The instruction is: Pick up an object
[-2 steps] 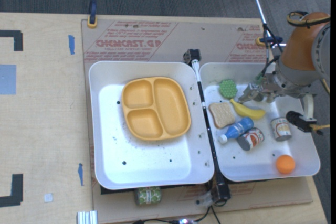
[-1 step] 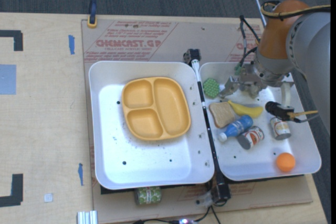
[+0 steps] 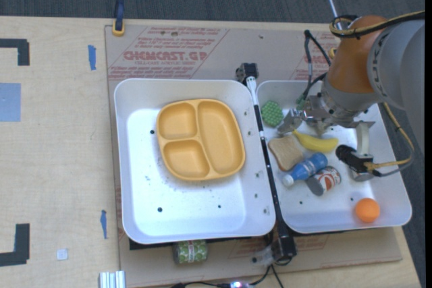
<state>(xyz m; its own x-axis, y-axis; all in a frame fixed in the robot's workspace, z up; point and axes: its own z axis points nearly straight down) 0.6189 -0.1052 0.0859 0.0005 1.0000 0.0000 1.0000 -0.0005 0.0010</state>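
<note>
Gripper (image 3: 316,119) low in right bin (image 3: 398,202), finger state unreadable. Banana (image 3: 316,141) just below, touching bread slice (image 3: 286,152), bottle (image 3: 305,169) close. Risk: crowding deflects grasp, banana slips.

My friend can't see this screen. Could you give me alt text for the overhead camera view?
A grey and orange robot arm reaches from the right over the right white bin, which holds a banana, toast slice, blue bottle, can, orange ball and green object. The left bin holds a yellow divided plate.

Gripper (image 3: 312,119) above banana (image 3: 316,141) (right bin (image 3: 395,212))
</note>
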